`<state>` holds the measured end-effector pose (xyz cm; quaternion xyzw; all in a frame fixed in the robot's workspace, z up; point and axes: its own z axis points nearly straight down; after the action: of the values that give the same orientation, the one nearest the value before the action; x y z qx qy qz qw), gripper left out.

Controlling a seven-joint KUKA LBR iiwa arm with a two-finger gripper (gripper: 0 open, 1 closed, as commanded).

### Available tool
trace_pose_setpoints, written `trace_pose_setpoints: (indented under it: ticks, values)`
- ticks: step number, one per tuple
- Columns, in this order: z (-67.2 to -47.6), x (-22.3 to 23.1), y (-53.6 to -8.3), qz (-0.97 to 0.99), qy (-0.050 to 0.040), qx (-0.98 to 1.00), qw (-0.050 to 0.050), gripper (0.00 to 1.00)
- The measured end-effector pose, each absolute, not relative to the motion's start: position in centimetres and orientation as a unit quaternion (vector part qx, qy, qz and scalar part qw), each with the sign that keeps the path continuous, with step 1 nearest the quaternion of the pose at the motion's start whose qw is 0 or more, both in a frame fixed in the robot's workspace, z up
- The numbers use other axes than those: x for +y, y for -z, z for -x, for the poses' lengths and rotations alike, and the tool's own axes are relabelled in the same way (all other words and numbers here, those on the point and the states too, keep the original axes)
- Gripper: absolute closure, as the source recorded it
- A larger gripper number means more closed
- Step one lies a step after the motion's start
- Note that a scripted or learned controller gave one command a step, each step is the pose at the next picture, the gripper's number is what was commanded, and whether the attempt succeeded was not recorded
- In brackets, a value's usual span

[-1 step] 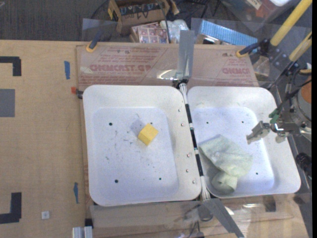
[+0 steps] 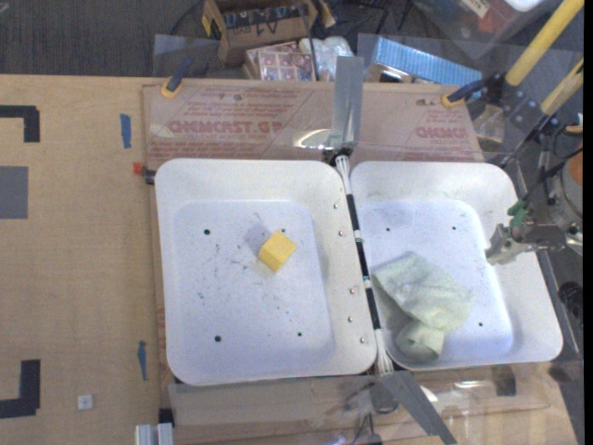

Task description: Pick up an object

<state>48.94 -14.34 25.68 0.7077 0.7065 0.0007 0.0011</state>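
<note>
A small yellow block [image 2: 276, 250] lies near the middle of the left bin [image 2: 185, 341]. A pale green crumpled cloth-like object [image 2: 422, 297] rests in the near half of the right bin [image 2: 491, 197], its lower end close to the front rim. My gripper [image 2: 502, 246] hangs over the right rim of the right bin, to the right of the pale green object and apart from it. A small green part shows on the wrist just above it. Nothing shows between the gripper and the bin floor.
A metal divider post [image 2: 348, 100] stands behind the seam between the bins. Cardboard sheets [image 2: 241, 123] lie behind both bins, with boxes and clutter [image 2: 269, 26] farther back. Yellow poles [image 2: 547, 35] cross the top right corner. The wooden bench [image 2: 65, 295] stretches to the left.
</note>
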Motion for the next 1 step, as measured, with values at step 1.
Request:
trace_pose_setpoints:
  ticks: [1]
  values:
    - [-50.19, -11.18, -9.49, -0.806, -0.0058, 0.592, 0.005, 1.00]
